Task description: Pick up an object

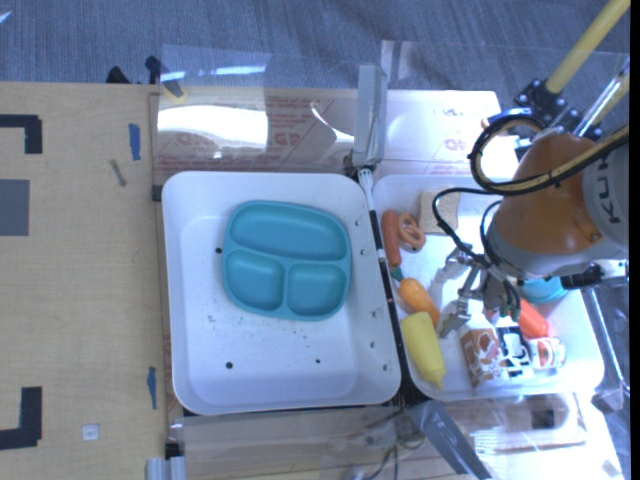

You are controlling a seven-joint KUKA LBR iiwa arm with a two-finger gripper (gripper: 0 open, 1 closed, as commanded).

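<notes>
Currently the jaws [468,290] are seen low in the right bin [590,368], hanging from the grey and orange arm [545,208]. The metal fingers [452,268] appear spread, with nothing visible between them; no object is held. Cable loops partly hide the wrist, so the exact opening is judged only roughly.

Nearest things, working outward from the jaws:
- Just to the left: a small orange carrot-like piece [416,295], lying tilted.
- Below-left: a yellow corn-shaped piece [424,346], lying lengthwise beside the bin wall, just under the carrot piece.
- Directly below: a printed red-and-white packet [490,355], touching or nearly touching the fingertips; which one cannot be told.
- To the right: a red-orange piece [533,320], partly hidden by the wrist.
- Above-left: a pretzel-like ring [410,230].
- Far left, in the left bin [190,268]: a teal divided plate [286,259], well apart.

Judgement: the approach step is in hand and no grasp is made yet. A clean pick would be favoured by centring the jaws over one piece alone, the carrot piece or the packet, with the fingers set across its narrow side, lowered fully before closing. Crowding is the risk: a neighbour could be nudged or pinched along.
</notes>
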